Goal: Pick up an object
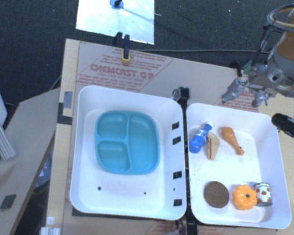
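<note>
The gripper [246,93] is seen above the right bin's [280,176] far rim, fingers spread, nothing held. The drumstick [233,140] is found near the bin's far side, beside the bottle [200,138]. It is probably light, hard, slick; its thick end would best be gripped.

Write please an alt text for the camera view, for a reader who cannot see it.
The gripper hangs above the far rim of the right bin, holding nothing. That bin holds a blue bottle, a chicken drumstick, a brown disc, a small orange pumpkin and a small can. The left bin holds a blue divided plate.
</note>
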Action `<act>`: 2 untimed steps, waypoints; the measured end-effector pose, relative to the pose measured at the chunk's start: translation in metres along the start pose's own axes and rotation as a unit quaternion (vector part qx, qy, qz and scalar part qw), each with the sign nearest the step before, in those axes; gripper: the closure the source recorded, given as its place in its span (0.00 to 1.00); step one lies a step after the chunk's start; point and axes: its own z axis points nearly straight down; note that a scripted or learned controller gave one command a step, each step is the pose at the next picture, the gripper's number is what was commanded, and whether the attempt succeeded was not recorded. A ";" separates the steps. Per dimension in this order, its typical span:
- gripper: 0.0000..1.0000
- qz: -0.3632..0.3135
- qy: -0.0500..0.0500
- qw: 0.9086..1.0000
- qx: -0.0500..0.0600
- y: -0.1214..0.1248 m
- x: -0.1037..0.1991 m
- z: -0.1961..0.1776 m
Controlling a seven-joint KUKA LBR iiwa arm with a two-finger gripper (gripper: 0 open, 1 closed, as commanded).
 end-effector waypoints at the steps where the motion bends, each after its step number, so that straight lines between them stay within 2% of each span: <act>1: 0.00 -0.001 -0.001 1.000 -0.005 0.002 0.000 -0.007; 2: 0.00 0.000 -0.001 1.000 -0.004 0.001 -0.006 0.036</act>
